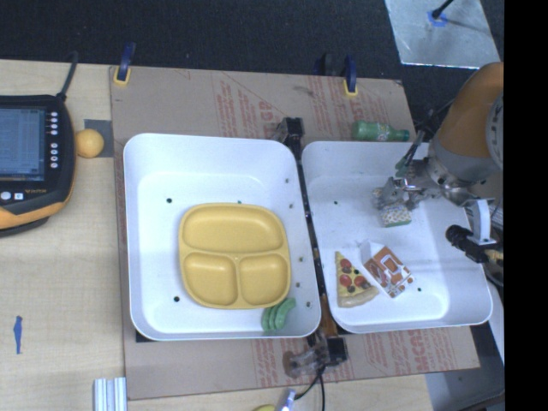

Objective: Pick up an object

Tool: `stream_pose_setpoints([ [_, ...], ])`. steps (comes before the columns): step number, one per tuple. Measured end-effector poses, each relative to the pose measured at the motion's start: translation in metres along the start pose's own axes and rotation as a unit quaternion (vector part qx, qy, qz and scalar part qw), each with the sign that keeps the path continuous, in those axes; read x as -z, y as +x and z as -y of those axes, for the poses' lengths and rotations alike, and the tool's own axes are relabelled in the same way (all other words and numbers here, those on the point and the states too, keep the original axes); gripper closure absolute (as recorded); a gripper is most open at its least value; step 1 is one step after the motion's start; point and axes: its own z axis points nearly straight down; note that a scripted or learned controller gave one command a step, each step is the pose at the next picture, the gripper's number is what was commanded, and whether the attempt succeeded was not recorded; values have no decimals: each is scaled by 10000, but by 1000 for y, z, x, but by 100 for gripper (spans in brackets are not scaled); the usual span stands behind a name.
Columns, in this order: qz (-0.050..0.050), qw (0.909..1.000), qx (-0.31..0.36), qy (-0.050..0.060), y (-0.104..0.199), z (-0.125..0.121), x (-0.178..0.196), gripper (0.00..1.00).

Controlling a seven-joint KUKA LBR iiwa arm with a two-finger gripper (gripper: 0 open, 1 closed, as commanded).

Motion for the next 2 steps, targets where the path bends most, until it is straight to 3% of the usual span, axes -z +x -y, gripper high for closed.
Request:
stream_pose_setpoints([
  [1,-15,10000,-18,4,54,-45,15,100],
  [2,-18,10000,-16,-5,116,-46,91,100],
])
